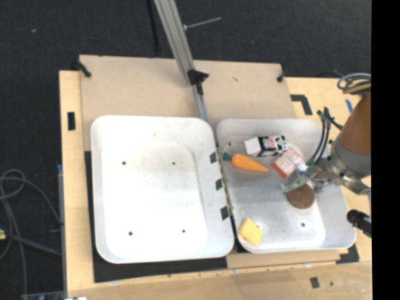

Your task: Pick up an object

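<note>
Here gripper [299, 181] low near right bin [275, 245] edge, perhaps touching brown disc [301, 198].

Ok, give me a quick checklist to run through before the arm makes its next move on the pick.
1. Objects within reach in the right bin: ok; carrot, yellow block, brown disc, small boxes.
2. Gripper over a target: ok, right above the brown disc.
3. Something held between the fingers: cannot tell.
4. Neighbours clear of the gripper: not ok, the red and white packet sits right beside it.
5. Left bin free as drop spot: ok.
</note>
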`<state>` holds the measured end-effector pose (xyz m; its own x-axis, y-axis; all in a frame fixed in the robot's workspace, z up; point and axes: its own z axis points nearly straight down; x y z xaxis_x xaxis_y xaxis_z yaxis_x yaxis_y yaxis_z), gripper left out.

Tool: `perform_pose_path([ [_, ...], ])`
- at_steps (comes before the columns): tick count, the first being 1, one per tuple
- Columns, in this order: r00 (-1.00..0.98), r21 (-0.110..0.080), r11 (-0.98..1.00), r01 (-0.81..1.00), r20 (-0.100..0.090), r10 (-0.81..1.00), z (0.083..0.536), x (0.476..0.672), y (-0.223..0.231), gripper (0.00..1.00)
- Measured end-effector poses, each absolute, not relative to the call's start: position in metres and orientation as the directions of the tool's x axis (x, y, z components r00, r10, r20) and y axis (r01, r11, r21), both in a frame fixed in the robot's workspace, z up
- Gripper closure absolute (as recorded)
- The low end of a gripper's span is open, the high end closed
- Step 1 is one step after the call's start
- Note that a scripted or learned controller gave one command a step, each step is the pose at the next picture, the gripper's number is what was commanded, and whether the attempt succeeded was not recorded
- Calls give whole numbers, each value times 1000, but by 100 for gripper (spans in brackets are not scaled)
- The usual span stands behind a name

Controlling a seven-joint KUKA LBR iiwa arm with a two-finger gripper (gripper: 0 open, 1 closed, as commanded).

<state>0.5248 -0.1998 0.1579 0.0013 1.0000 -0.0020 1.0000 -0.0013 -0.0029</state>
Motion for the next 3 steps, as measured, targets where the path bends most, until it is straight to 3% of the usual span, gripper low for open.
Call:
perform_pose_path([
  [1, 5, 7, -5, 1000, -1, 1000, 172, 527, -200, 100],
  [2, -3, 7, 3, 1000, -3, 1000, 215, 529, -200, 100],
  [3, -4, 3, 4, 1000, -1, 1000, 217, 530, -201, 100],
])
